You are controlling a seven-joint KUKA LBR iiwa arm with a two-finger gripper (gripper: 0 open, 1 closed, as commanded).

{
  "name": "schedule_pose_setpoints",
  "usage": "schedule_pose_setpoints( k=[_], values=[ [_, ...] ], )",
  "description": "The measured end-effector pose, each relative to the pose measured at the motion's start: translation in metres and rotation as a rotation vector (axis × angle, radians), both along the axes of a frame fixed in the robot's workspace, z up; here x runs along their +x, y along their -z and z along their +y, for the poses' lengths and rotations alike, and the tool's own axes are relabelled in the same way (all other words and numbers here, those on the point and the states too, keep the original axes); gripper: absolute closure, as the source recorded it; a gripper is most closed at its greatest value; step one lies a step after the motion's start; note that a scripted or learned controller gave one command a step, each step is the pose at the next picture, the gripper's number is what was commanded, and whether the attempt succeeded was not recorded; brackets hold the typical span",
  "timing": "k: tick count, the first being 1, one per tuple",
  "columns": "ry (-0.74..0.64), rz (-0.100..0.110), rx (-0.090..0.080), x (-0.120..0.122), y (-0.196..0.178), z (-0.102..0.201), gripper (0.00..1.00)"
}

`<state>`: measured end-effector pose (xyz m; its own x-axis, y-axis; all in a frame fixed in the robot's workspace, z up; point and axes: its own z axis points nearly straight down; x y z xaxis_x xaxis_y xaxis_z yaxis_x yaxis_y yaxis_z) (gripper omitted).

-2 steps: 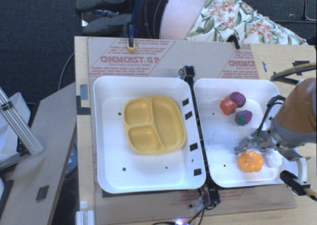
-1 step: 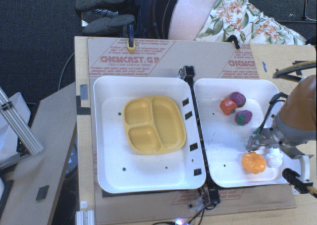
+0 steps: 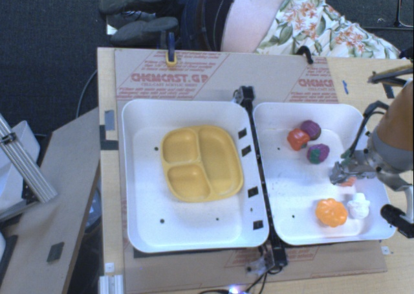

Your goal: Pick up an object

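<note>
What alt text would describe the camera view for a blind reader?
The arm's tool hangs low over the right bin, near an orange toy, a white toy and three small toys further back. The left bin holds a yellow divided tray.

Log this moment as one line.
end effector: low in right bin, right side | holding: nothing seen | nearest: white toy, orange toy | yellow tray: left bin
</note>
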<state>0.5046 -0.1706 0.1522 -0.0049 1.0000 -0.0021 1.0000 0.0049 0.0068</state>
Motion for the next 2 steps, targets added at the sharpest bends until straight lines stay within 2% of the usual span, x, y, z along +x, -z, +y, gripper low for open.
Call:
schedule_pose_setpoints(
  k=[2],
  values=[
    [0.000, 0.002, 0.000, 0.007, -0.081, -0.004, 1.00]
  ],
)
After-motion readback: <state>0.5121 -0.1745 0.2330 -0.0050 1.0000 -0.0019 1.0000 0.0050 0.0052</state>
